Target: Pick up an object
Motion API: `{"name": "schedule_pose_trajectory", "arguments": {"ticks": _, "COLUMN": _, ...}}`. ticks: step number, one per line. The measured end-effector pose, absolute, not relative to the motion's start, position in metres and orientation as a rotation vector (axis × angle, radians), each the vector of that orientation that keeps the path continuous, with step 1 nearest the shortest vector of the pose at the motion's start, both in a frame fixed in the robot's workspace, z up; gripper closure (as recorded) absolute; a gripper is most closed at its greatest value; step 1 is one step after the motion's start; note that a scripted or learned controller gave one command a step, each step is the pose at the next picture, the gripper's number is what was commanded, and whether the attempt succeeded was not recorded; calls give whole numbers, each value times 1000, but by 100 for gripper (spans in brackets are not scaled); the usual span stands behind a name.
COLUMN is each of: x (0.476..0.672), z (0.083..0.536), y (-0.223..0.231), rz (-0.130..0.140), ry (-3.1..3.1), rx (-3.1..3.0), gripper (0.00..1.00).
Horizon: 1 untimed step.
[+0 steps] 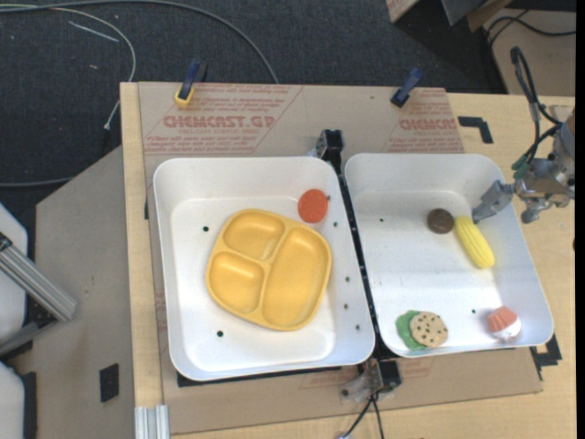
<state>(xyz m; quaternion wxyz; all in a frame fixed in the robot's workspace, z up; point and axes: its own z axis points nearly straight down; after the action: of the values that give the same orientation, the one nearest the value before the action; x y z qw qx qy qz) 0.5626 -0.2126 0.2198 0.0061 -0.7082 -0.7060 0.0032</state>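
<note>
Overhead, gripper (512,201) hung at right bin's (539,291) far rim, fingers seemingly spread, pinching nothing | corn cob (474,241) lay just below, beside brown ball (441,220) | yellow divided plate (269,268) filled left bin (174,245).

Claw (514,201) cut by right edge; grip perhaps unreadable.

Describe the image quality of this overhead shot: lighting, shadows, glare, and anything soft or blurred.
Camera view: even, diffuse lighting; the yellow plate and corn cob cast only faint, soft shadows. Mild sheen on the white bin walls, no hard glare. The bins look sharp enough, though small items like the cookie lack fine detail. The gripper at the right edge is slightly soft, so its jaws are hard to read.
</note>
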Motion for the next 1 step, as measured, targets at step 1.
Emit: {"name": "schedule_pose_trajectory", "arguments": {"ticks": 1, "x": 566, "z": 227, "y": -212, "rz": 0, "ry": -2221, "rx": -2220, "gripper": 0}}
